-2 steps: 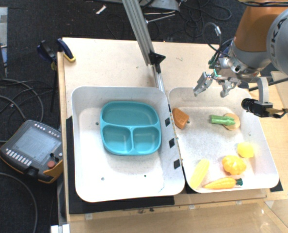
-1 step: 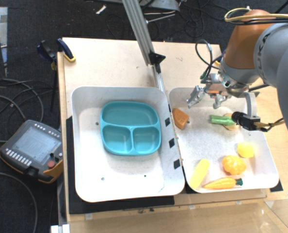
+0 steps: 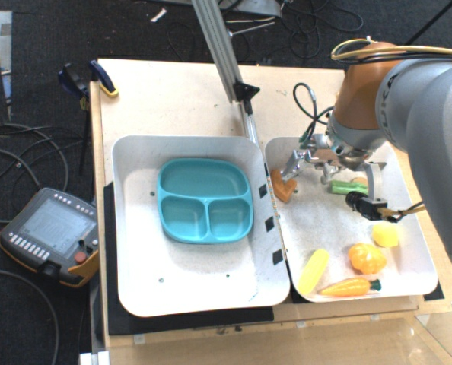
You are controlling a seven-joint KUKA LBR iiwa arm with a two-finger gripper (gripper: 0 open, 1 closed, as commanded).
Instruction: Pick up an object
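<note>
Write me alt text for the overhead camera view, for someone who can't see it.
A grey robot arm reaches from the right over the right bin, its end effector hanging above the bin's upper part near a brown object and a green object. Nearer the camera lie a banana, an orange fruit, a lemon and a carrot. The left bin holds a teal divided plate.

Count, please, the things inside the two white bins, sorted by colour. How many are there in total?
Teal: 1, divided tray
Yellow: 2, long piece, small piece
Orange: 2, round piece, carrot
Orange-brown: 1, piece at bin wall
Green: 1, piece under the arm
Total: 7
</note>
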